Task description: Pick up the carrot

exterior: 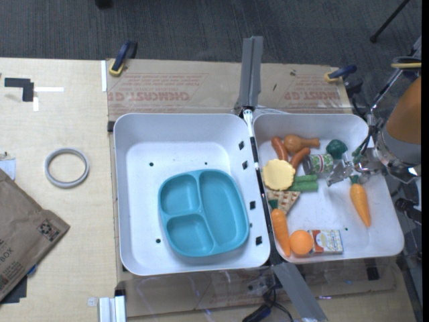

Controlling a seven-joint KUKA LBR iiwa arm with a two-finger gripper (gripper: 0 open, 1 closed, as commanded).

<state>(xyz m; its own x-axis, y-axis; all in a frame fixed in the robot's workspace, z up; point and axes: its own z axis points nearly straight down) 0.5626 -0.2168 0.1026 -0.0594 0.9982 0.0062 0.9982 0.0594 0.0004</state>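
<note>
An orange tapered carrot (360, 204) lies in the right bin (385, 250) near its right wall, thick end pointing up the view. My gripper (343, 173) hangs just above and left of the carrot's thick end, with the grey arm and its orange band (406, 118) coming in from the right. Nothing shows between the gripper and the carrot. A second orange, carrot-like piece (280, 231) lies along the bin's left wall.
The right bin also holds a drumstick (299, 141), red sausages (280, 149), a yellow disc (279, 174), a waffle (285, 198), a green stick (305, 184), broccoli (336, 147), an orange (301, 242) and a small carton (328, 241). A blue divided plate (203, 212) sits in the left bin (134, 180).
</note>
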